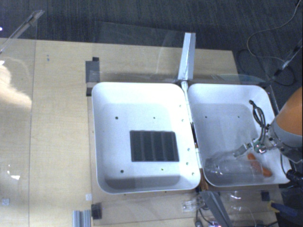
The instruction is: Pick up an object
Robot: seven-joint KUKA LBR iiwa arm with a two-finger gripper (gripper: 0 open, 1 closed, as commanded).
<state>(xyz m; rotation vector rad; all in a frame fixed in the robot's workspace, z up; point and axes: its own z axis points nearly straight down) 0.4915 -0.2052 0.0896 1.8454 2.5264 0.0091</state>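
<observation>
As I reached in from the right, my pincer (247, 149) sat low in the right bin (222, 103), close to its near right corner, with the wrist and its orange band (291, 115) above the rim. Whether the fingers were apart or together I could not tell; they were too small and too blurred against the white floor.

Just beside the pincer, toward the near right corner, lay a small orange object (258, 165), seemingly in two pieces or one piece partly hidden. Near it, along the near wall, lay a clear object (227, 167), bottle-like, hard to make out. Neither could be seen between my fingers, so I judged the pick not yet made.

To do the step well, I judged that the fingers should straddle the orange object squarely, come down until they nearly met the floor, and close only then. The near wall and corner left little room, so a tilted approach risked scraping the rim. The clear object looked slippery and likely to roll, a poorer choice.

Further out, the left bin (109, 126) held a dark ribbed block (154, 145), well apart from my pincer, across the divider (191, 126).
</observation>
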